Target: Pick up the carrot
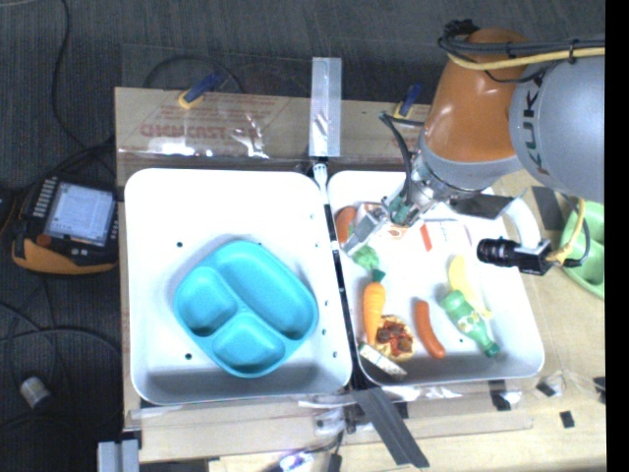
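The carrot [373,305] lies in the right bin [511,357] near its left wall, an orange body pointing toward the front with its green leafy top [366,258] at the far end. My gripper [366,228] hangs low over the back left part of that bin, just beyond the leafy top and slanting toward the left wall. Nothing shows in its grasp, and the carrot rests on the bin floor.
Beside the carrot sit a pizza slice [391,335], a red sausage [428,327], a green bottle [470,323] and a yellow banana [458,273]. A reddish item [344,221] lies behind the gripper. The left bin [157,205] holds a blue divided plate [246,308].
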